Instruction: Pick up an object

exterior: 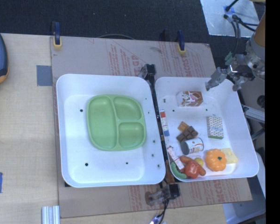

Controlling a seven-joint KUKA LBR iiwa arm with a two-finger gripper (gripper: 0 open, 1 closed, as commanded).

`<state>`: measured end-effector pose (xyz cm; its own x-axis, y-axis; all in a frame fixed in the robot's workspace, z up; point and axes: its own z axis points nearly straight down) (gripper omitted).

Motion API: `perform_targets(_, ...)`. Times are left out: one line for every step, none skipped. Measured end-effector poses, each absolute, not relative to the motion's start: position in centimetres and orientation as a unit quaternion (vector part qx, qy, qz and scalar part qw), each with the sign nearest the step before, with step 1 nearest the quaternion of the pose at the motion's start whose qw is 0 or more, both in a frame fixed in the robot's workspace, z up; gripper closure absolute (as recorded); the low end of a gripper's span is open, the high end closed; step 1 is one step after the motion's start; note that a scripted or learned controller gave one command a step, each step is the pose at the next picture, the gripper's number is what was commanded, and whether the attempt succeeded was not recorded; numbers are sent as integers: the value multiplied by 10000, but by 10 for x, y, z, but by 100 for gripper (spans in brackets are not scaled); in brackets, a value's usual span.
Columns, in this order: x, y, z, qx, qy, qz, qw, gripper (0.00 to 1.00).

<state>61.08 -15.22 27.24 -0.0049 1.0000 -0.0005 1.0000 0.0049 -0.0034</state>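
**A:** Any grip yet at the grey two-finger gripper (225,80)?

**B:** Nope. Looks spread wide with nothing between the fingers (213,81). Hovering over the far rim of the right shallow white bin (250,139), probably lining up a drop.

**A:** Closest pick?

**B:** Just below-left of the fingers: a flat white packet with red-brown print (190,98), lying alone, so plenty of finger room. Further down, a small green-and-white carton (215,126), also clear.

**A:** And the pile?

**B:** Farthest from the fingers, bunched in the near corner: small round orange pumpkin (216,160) touching a pale yellow block (230,156). Too crowded for a clean grab, I'd guess. Way off left, a green divided plastic plate (115,122) in the other bin.
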Motion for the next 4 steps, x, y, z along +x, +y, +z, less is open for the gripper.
perform_targets(566,-103,167,-7039,-7103,47,75,0)
perform_targets(539,-114,87,-7057,-7084,45,54,0)
perform_targets(543,-116,102,-7047,-7095,26,15,100)
perform_targets(592,-101,136,-7046,-7096,-9,-11,100)
